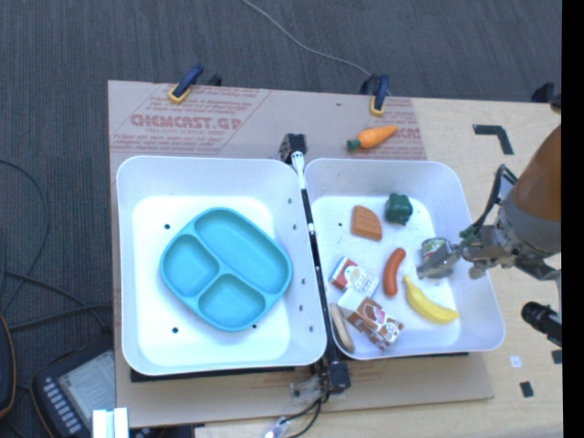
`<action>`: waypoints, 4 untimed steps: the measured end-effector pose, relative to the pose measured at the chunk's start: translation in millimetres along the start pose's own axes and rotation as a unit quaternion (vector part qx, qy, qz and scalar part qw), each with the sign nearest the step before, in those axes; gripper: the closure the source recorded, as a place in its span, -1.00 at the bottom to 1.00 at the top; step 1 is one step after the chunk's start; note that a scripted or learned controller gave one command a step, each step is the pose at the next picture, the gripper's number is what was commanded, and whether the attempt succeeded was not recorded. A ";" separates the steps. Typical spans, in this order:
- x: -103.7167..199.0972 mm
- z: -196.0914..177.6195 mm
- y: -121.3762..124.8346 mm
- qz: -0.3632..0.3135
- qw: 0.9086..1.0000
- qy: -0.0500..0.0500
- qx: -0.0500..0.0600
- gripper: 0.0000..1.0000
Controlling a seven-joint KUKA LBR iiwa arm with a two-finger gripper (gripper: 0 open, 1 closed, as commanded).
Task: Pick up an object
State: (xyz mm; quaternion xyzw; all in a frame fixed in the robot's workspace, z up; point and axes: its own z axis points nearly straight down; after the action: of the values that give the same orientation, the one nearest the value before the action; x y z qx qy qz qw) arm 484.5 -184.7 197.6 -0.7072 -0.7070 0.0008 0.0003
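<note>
Banana [429,302] lies at the near right of the right bin [474,331], just below the gripper [438,258], whose finger spread and contents cannot be told. At the near wall lie a snack packet [374,321] and a bread stick [342,328]; a red sausage [393,271] stands between them and the gripper. Farther back sit a waffle [366,223] and green broccoli [398,208], with a carrot [373,138] on the bench beyond and a blue divided plate [225,268] in the left bin [128,245].

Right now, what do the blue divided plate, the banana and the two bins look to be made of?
Blue divided plate: likely moulded plastic, one even matte light blue, soft rounded compartment walls. Banana: probably a plastic toy, uniform yellow with a smooth, slightly shiny skin and no blemishes. Left bin and right bin: seemingly thin formed plastic, plain white, with rounded corners and a faint sheen.
</note>
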 end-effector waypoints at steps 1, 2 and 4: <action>48.3 100.4 2.0 0.000 1.000 -0.001 -0.005 -1.00; 49.9 90.6 2.5 0.000 1.000 0.001 -0.004 1.00; 86.4 109.6 2.3 0.001 1.000 -0.003 -0.005 -1.00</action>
State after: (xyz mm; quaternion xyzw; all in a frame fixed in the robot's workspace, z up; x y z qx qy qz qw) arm 486.7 -98.4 87.9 -0.7081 -0.7061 -0.0008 -0.0055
